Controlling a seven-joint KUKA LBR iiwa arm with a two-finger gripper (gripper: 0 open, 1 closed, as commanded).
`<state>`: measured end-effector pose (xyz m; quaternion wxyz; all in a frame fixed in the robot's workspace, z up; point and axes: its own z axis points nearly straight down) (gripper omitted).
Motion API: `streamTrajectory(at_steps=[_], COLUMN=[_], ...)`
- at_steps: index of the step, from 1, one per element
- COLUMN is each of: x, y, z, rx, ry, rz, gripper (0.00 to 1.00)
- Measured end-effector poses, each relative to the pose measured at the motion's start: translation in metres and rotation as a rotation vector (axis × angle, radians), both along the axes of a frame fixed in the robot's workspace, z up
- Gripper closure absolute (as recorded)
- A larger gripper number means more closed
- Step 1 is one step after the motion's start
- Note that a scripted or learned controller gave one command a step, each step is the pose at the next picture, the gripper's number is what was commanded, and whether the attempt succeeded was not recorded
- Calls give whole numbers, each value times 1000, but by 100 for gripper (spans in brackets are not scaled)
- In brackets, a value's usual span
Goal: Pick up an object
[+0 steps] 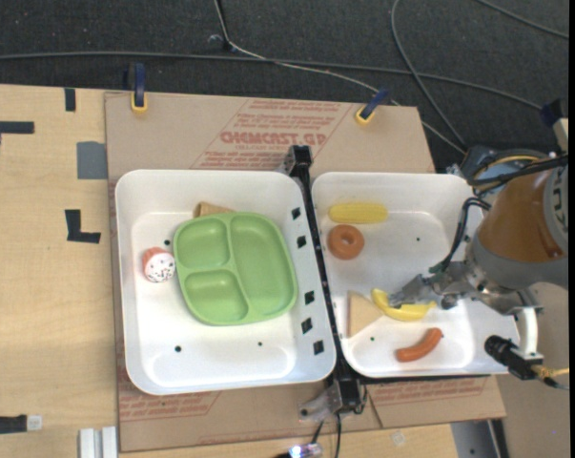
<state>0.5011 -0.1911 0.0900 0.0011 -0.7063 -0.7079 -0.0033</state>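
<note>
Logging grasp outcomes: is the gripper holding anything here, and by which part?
Cannot be told. The gripper sits right at the banana in the right bin, but the view does not show the banana between its fingers.

Light even and fairly bright over the bench, diffuse, seemingly from overhead. The two white bins (134, 284) are the brightest areas; their rims near blown out, little surface detail on the floors. Soft, short shadows only: a faint one under the green divided plate (235, 267) along its near edge, another thin one beside the banana (401, 308). No hard glare spots, just a mild sheen on the plate. Dark floor beyond the bench's far edge reads almost black, cables barely separated. Overall picture soft and low in resolution; lettering on the cardboard sheet (268, 132) fuzzy. The arm (521, 227) at the right edge is slightly blurred.
</note>
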Motion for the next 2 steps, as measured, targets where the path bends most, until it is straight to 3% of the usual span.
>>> streamTrajectory(at_steps=[1,2], x=[2,10], y=[1,-7], z=[12,65], rx=[-1,-8], ry=[-6,0], rz=[1,-1], gripper=[100,100])
